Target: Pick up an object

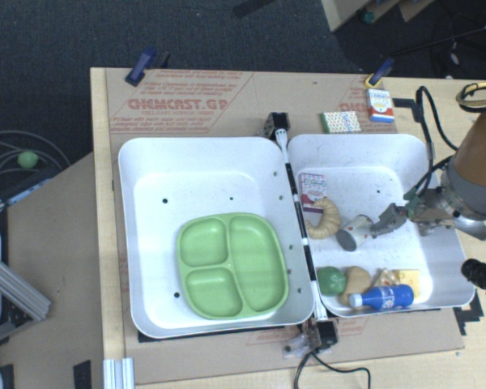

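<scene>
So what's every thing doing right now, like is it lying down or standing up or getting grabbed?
green tray: lying flat in the left bin, nothing in its three sections
blue bottle: lying on its side in the right bin
grey cylinder: tipped on its side, just by the gripper
tan curved toy: lying flat
green ball: resting beside a tan lump
gripper: low in the right bin, not seen holding anything
</scene>
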Controlling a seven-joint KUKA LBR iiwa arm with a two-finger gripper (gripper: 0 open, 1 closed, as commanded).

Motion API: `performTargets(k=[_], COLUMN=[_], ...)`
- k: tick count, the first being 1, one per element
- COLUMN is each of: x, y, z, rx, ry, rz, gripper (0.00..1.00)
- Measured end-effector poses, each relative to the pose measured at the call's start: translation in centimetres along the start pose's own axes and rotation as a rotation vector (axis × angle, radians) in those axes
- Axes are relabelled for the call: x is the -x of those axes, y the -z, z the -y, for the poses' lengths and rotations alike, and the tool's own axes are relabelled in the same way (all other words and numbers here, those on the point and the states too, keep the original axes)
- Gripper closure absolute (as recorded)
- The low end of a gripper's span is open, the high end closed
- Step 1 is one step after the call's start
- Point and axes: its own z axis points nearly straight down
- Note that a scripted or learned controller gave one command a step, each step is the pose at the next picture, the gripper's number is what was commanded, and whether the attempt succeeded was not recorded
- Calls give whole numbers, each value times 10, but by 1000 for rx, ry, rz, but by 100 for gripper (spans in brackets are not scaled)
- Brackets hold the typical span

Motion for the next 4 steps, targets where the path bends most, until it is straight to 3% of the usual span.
performTargets(k=[1, 2, 3, 4], x=[-17, -18, -18, -96], y=[-76, -113, -101, -11], z=[-39, -49, -51, -77], rx=[-3, -3, 2, 2], ry=[1, 0, -1, 2], rz=[-1, -2, 0, -1], gripper=[0, 0, 100, 100])
